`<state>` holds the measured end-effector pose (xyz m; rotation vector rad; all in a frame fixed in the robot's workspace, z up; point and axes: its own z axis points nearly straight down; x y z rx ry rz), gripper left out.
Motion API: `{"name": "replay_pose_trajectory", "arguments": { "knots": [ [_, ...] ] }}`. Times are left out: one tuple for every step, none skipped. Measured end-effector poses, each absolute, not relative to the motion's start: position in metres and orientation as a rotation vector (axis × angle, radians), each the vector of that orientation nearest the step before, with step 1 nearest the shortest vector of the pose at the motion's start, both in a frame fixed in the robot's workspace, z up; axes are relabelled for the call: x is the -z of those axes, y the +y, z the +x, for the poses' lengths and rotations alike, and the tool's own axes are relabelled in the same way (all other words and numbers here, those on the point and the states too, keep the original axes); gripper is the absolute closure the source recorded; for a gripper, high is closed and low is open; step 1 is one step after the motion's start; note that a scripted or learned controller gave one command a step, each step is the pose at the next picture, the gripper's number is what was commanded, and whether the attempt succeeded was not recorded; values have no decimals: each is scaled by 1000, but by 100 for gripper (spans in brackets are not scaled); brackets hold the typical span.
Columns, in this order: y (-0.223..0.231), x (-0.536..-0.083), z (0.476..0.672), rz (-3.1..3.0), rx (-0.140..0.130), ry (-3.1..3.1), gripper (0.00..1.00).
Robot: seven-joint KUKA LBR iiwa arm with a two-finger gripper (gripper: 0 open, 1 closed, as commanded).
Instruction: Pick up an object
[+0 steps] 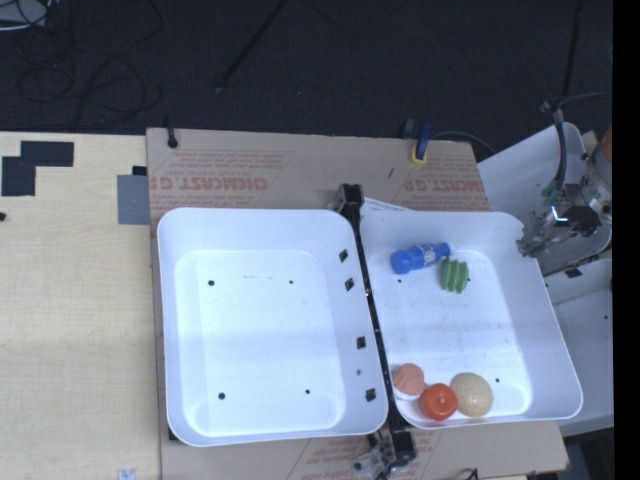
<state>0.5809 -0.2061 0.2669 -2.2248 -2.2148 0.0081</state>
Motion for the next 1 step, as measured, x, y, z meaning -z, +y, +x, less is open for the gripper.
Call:
{"name": "replay_pose_trajectory", "arguments": {
  "knots": [
    [-213, -310, 592, -2225, 1, -2223, 100]
  ]
}}
